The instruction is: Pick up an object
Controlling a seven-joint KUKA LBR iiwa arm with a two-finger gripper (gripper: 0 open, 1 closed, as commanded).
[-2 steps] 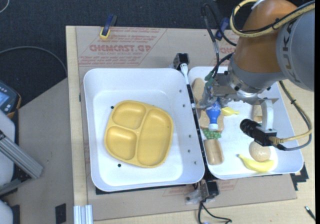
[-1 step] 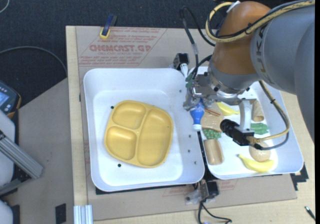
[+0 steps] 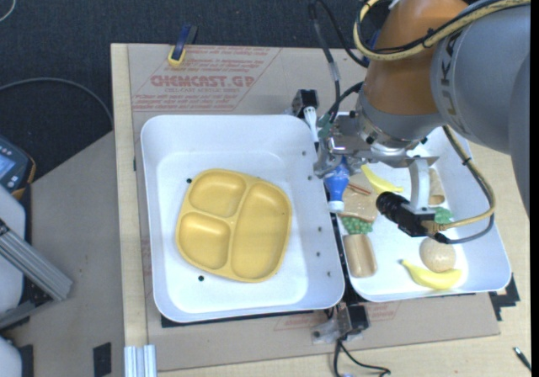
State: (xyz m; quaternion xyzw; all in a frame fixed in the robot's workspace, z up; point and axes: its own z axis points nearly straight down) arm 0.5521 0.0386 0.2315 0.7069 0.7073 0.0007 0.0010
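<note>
The tool (image 3: 334,158) hangs over the right bin (image 3: 498,259), close to the wall it shares with the left bin (image 3: 153,141). The wrist hides it from above, so it cannot be told whether it is apart or together, and nothing shows clamped in it.

Just below the tool in the view, touching or nearly touching its tip, lies a blue and white tube (image 3: 337,191). Beside the tool, on the arm's side, is a small yellow banana (image 3: 376,178). Further down from the tube sit a green patterned piece (image 3: 359,220) and then a brown cylinder (image 3: 360,256). Well apart from the tool, toward the bin's near corner, a beige ball (image 3: 439,257) touches a second banana (image 3: 431,278).

On the tool's other side, across the wall, a yellow divided plate (image 3: 234,224) lies in the left bin. Both bins rest on a worktop (image 3: 202,76) covered with printed cardboard.
</note>
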